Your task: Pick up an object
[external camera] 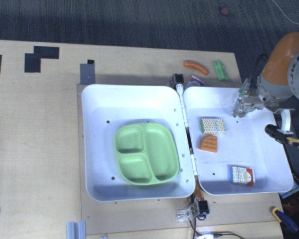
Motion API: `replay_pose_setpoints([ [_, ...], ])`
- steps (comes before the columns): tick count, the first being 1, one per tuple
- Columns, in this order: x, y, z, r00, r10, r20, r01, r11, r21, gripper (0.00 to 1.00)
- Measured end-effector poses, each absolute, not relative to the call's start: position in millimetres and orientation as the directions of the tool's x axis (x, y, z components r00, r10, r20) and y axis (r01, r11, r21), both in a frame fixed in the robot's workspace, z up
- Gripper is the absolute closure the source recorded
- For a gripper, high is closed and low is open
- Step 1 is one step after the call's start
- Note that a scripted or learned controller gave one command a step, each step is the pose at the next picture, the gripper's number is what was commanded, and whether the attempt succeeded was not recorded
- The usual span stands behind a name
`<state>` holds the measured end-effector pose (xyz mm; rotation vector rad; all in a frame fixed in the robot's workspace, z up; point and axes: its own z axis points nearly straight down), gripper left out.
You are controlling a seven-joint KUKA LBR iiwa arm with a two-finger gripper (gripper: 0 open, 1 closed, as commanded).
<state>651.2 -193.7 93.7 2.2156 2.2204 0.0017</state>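
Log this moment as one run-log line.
gripper: over right bin, upper right, nothing seen held | in bin: patterned block, orange wedge, small carton | left bin: green tray

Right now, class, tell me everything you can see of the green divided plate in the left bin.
The green divided plate is pale green, looks like smooth plastic, and has rounded corners. Raised ridges split it into three compartments: two smaller ones on its left side and one long one on its right. It lies flat, right way up and slightly turned, on the floor of the left bin, toward the near side. Nothing lies in it, and the gripper is apart, over the right bin.
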Motion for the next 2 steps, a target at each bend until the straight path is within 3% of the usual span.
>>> replay_pose_setpoints([
  [1,670.6,-205.7,180.8,-0.006,1.000,-0.002,1.000,0.006,0.008,1.00],
  [2,669.9,-205.3,179.1,-0.006,1.000,-0.001,1.000,0.006,0.005,0.00],
])
